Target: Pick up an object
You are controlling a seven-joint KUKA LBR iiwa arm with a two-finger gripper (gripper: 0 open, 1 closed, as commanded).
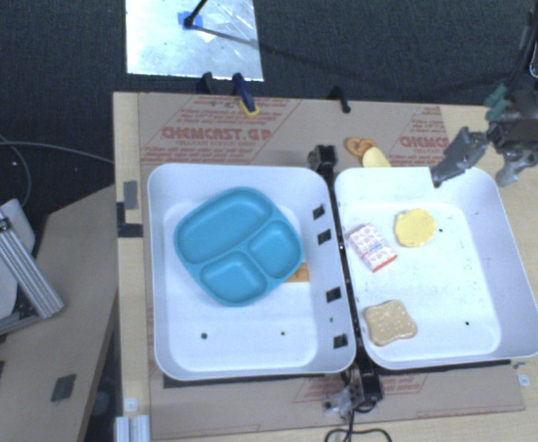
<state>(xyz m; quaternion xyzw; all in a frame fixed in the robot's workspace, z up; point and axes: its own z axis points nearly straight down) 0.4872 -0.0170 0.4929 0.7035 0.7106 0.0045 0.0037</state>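
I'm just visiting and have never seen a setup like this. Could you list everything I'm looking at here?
white bins: two, white, side by side on the bench
divided plate: one, blue, in the left bin
orange piece: one, orange, peeking out beside the plate's right edge
patterned packet: one, white with red print, right bin, near its left wall
round yellow item: one, yellow, right bin, upper middle
toast-like slice: one, tan, right bin, near its front
small items: two, brown and yellow, on the bench behind the bins
shiny sheet: one, silvery, on the floor beyond the bench
gripper: one, grey, above the right bin's far right corner
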